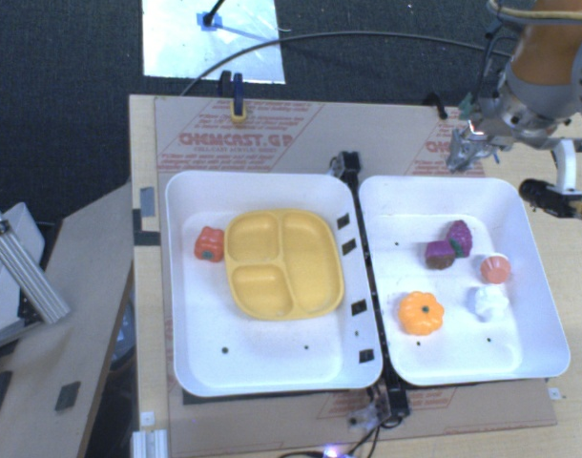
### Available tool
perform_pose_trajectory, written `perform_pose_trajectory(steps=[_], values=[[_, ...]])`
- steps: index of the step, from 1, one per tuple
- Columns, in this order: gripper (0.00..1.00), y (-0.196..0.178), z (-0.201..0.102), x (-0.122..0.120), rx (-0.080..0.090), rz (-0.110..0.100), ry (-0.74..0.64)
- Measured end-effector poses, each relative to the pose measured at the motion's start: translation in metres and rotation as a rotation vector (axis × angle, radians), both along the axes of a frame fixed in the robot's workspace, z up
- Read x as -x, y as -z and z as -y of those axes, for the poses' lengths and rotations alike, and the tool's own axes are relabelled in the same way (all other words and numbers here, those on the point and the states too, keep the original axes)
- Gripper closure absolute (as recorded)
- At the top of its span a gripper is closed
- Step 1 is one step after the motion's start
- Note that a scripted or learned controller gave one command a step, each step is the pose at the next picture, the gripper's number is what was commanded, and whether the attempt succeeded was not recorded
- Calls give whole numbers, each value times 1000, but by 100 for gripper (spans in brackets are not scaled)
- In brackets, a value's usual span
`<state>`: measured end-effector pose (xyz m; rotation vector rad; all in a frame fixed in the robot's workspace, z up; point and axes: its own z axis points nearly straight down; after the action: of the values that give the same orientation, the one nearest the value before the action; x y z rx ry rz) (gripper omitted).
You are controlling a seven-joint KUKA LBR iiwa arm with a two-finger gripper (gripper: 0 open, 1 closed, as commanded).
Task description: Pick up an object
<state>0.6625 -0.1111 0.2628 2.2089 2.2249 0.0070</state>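
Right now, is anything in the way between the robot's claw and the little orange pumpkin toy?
Nothing visible blocks it. The gripper hangs above the far edge of the right white bin. The orange pumpkin toy sits alone toward the near side. The purple toys lie off to the side, apart from it.

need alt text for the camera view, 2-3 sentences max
A grey-and-orange robot arm reaches in from the upper right, its gripper above the far edge of the right bin, which holds an orange pumpkin, purple pieces, a pinkish-orange ball and a pale object. The left bin holds a yellow divided tray beside a small red pepper.
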Motion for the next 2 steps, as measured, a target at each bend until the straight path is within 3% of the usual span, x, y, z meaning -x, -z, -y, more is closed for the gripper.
perform_pose_trajectory(steps=[1,2], values=[[100,2,-55,3,-2,-5,-2],[100,13,-108,28,-3,-9,-2]])
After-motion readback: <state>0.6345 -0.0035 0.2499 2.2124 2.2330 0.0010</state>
